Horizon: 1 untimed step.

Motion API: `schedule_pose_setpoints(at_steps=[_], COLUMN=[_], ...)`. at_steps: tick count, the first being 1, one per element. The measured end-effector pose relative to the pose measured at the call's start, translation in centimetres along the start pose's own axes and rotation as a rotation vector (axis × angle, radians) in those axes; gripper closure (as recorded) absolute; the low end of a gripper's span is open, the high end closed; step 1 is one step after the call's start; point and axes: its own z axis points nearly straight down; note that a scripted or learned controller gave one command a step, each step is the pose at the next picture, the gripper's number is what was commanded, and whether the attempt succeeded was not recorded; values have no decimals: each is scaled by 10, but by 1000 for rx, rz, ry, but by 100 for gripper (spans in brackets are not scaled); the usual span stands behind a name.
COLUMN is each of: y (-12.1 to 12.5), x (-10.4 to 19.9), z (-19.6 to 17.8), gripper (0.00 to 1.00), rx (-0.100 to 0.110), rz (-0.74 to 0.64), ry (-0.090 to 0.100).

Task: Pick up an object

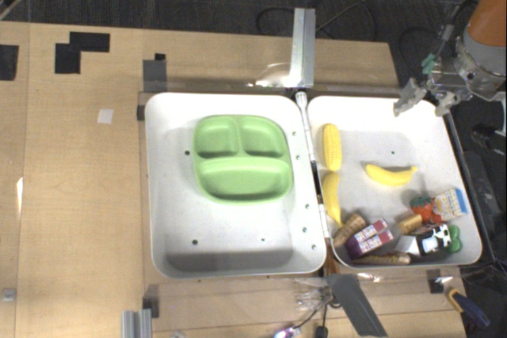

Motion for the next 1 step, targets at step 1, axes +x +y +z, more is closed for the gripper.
schedule_pose_setpoints(at_steps=[1], y=[-1], x=[44], z=[114], gripper=[0], rx=[1], rz=[-98], ry=[1])
